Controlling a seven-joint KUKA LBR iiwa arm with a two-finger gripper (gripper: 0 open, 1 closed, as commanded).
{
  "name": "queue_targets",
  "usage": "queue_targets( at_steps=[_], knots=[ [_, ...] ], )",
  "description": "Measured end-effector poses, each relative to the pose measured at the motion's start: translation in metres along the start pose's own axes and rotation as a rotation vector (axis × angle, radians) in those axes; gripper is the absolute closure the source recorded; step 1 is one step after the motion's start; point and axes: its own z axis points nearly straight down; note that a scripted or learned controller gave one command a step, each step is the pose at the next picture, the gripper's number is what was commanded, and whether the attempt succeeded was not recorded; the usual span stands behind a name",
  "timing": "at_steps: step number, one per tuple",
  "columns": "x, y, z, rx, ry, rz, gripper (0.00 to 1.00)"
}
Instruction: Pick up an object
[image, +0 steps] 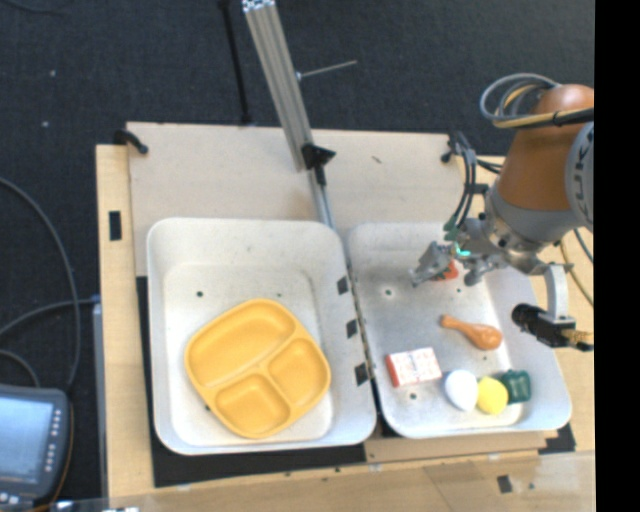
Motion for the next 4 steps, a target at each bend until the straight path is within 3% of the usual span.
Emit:
queue_targets(
  at_steps=[2, 3, 4],
  knots=[
    [-0.012, 0.005, 0.099, 0.005, -0.001, 0.002, 0.0],
    [-0.014, 0.005, 0.122, 0.003, -0.001, 0.003, 0.0],
    [-0.015, 0.006, 0.109, -0.002, -0.001, 0.009, 1.0]
  ],
)
